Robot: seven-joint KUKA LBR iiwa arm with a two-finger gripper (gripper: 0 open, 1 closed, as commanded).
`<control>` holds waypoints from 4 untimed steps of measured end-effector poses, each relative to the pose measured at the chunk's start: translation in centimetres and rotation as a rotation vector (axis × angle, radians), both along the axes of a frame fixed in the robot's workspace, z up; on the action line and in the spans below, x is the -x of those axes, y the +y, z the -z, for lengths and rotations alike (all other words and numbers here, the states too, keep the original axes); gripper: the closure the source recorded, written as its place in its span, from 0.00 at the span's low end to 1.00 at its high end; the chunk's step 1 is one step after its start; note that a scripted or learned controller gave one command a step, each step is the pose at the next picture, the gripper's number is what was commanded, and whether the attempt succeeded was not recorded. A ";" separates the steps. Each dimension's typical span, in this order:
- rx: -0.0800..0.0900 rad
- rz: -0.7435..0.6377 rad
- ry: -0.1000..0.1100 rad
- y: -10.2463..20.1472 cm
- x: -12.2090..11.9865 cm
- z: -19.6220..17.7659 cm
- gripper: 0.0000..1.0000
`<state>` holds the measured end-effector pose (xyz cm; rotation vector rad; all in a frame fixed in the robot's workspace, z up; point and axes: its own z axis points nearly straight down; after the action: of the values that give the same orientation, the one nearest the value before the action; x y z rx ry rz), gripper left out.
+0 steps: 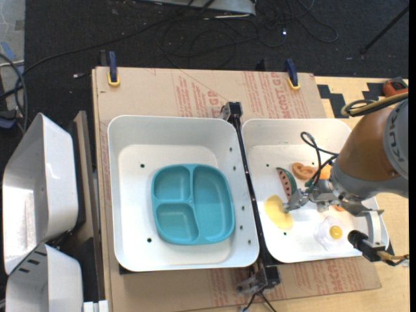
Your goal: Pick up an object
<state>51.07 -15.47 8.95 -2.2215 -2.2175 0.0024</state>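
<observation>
The right bin (279, 130) holds several small items: a watermelon slice (286, 179), a yellow piece (278, 212), an orange piece (303, 170) and a pale piece with a yellow centre (331, 232). My gripper (300, 198) hangs low in this bin, just right of the watermelon slice and above the yellow piece. Its fingers point left. Nothing shows clearly between them. The arm's orange band (370, 149) covers the bin's right side.
The left bin (123, 174) holds a teal divided tray (192, 204). A black divider (246, 174) runs between the bins. White containers (39, 181) stand off the bench at far left. Cables lie on the floor behind.
</observation>
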 end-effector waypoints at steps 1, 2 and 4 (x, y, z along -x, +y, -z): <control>0.001 0.001 -0.003 0.0 -0.1 -1.2 1.00; 0.002 -0.004 -0.006 0.5 0.7 -6.4 1.00; 0.001 -0.002 -0.003 0.2 0.7 -12.1 1.00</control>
<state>50.35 -15.25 21.05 -2.2208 -2.2221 0.0008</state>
